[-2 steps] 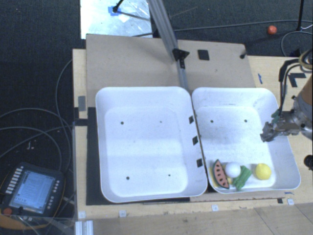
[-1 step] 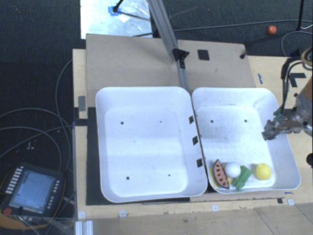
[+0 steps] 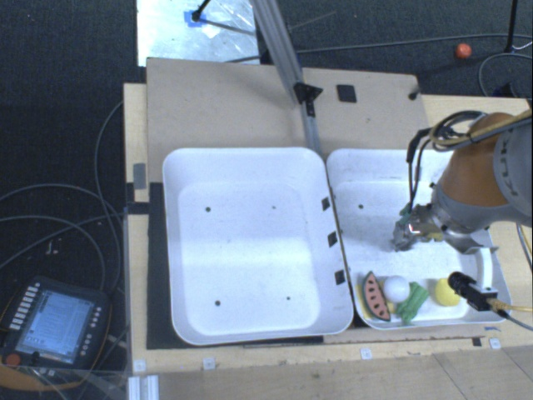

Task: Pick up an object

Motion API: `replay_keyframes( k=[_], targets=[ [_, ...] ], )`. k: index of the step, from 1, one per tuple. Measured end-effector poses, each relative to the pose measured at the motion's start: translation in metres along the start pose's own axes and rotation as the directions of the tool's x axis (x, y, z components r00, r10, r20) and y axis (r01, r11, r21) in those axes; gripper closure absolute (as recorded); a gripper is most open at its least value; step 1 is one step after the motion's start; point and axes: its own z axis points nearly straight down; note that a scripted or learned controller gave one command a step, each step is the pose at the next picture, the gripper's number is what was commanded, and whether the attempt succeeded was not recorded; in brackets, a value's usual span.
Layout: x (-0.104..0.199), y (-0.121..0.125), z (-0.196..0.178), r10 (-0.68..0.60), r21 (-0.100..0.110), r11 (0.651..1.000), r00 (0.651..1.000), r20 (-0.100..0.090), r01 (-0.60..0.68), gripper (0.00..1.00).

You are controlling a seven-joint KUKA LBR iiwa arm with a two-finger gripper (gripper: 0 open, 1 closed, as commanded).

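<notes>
Toys [image 3: 400, 294] clear of lowered fingers [image 3: 405, 238].

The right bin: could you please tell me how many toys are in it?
4, in a row along the right bin's near edge: watermelon slice, white ball, green toy, yellow toy. The arm may hide more.

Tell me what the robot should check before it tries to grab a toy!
1. Toys within reach: ok. The watermelon slice toy, white ball, green leafy toy and yellow round toy lie in the right white bin.
2. Gripper above the toys: not ok, it sits farther back.
3. Grip open: cannot tell.
4. Toys spaced apart: not ok, three crowd together.
5. Already carrying something: cannot tell.
</notes>
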Motion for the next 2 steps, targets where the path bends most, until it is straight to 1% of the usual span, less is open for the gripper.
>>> replay_keyframes(
  k=[1,2],
  targets=[
    [-0.002,0.002,-0.015,0.002,-0.009,1.0,1.0,0.002,-0.001,1.0],
    [0.033,0.062,0.012,-0.002,-0.009,1.0,1.0,0.002,0.002,1.0]
  ],
)
